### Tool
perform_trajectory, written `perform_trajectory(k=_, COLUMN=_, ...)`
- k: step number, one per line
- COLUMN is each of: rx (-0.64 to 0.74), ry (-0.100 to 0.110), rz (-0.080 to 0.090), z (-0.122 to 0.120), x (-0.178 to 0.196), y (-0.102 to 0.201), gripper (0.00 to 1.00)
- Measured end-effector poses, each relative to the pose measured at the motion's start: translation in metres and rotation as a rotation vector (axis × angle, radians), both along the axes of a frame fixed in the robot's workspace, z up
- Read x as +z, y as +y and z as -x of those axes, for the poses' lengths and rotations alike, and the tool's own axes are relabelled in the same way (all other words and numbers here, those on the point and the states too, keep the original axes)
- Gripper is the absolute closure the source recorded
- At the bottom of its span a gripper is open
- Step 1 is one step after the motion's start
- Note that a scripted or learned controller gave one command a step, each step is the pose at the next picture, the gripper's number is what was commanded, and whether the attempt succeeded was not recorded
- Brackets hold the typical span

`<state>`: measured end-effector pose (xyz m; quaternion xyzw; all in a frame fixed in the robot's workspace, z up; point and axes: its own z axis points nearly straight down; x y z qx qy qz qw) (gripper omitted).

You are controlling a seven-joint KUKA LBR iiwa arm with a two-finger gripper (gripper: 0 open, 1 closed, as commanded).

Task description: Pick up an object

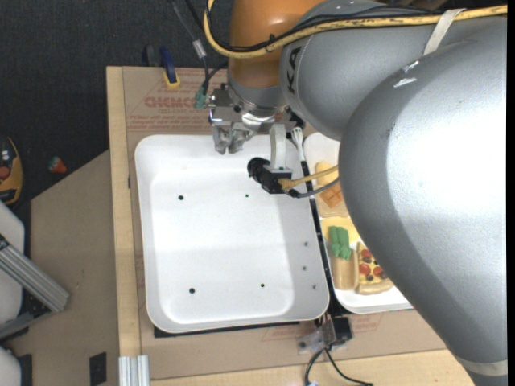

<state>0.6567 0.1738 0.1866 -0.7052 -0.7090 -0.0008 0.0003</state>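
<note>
- Start at the left bin (161,215): you see a bare white floor with a few small dark holes, and nothing in it to grasp.
- Your claw (228,141) hangs over that bin's far edge, near its back wall, under the orange band (261,22) of the arm (418,167).
- The two fingers look close together with nothing between them; take the claw as narrow and holding nothing.
- A black part with cables (269,175) juts from the wrist just right of the claw, over the same bin's far right corner.
- The things to pick lie in the right bin (378,302), right of the left bin and nearer you than the claw: a green piece (339,242), a tan piece (344,272) and a pizza toy (370,270), touching or nearly so.
- Most of the right bin is hidden by the arm, so you cannot tell what else it holds.
- The green and tan pieces run lengthwise near-to-far along the shared wall; my judgement is that the claw must cross that wall rightward and come toward you.
- The worktop (129,135) is brown board; beyond it is dark floor, with a blue clamp (169,67) at the board's far edge.
</note>
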Motion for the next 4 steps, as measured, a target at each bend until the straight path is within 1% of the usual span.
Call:
perform_trajectory(k=1, rx=0.002, ry=0.016, rz=0.001, z=0.109, x=-0.046, y=0.056, gripper=1.00)
perform_trajectory(k=2, rx=-0.006, ry=-0.023, rz=-0.003, z=0.015, x=0.127, y=0.036, gripper=1.00)
perform_trajectory(k=3, rx=-0.004, ry=0.012, rz=0.005, z=-0.007, x=-0.106, y=0.050, gripper=1.00)
perform_trajectory(k=4, rx=-0.005, ry=-0.009, rz=-0.002, z=0.022, x=0.050, y=0.047, gripper=1.00)
